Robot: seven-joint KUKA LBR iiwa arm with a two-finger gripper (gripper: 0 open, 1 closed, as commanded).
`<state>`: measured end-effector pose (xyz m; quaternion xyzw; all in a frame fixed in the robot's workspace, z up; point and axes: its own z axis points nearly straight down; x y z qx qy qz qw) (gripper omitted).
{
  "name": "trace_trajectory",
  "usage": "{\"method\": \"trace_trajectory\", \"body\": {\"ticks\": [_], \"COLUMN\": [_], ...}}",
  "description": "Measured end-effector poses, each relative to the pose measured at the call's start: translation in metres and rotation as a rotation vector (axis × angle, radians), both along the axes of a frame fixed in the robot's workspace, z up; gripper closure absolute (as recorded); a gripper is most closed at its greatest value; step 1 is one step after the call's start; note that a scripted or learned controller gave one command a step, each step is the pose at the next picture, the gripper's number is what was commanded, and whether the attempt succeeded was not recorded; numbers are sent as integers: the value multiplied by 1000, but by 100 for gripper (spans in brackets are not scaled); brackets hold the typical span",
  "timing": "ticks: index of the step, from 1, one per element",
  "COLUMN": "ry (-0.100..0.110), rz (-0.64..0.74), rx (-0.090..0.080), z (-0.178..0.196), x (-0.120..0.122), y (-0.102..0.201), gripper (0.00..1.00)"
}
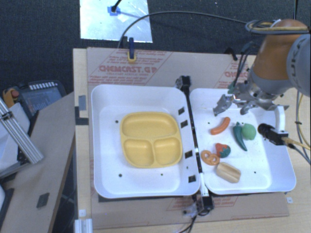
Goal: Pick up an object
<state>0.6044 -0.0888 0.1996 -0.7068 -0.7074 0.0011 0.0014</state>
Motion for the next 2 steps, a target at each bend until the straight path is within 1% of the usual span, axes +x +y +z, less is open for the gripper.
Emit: {"method": "trace_trajectory", "body": {"ticks": [1,2], "ry": [1,0], "rz": [0,0], "rx": [0,0], "z": [-63,-115], "x": [-4,-4], "y": [2,3], "gripper": [0,0]}}
